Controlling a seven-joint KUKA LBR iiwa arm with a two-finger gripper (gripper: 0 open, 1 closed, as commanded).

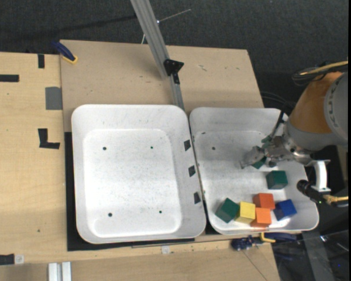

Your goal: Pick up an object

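- The arm (322, 113) reaches in from the right over the right bin (234, 119), its gripper (258, 158) low in the bin's middle.
- A small dark-green piece (258, 164) shows at the fingertips; it looks pinched between them, though the view is too coarse to be sure the grip is firm.
- The fingers appear drawn close together around that piece rather than spread wide.
- Just right of and below the gripper lies a green block (276, 180), apart from the tip and loose on the bin floor.
- Along the bin's near edge sits a cluster: a green cube (227, 209), a yellow cube (247, 211), two orange cubes (263, 208) stacked or touching, and a blue cube (285, 208), all packed side by side.
- The cluster lies well below the gripper, toward the camera; the loose green block is the nearest other candidate.
- The left bin (131, 174) holds nothing that bears on the pick.
- Judged from this frame, the pick turns on a straight lift: the piece sits directly under the fingertips, so no sideways travel seems needed, only a rise clear of the bin floor.
- The risk, as it looks here, is a shallow hold on a small piece, which could slip as the arm rises.
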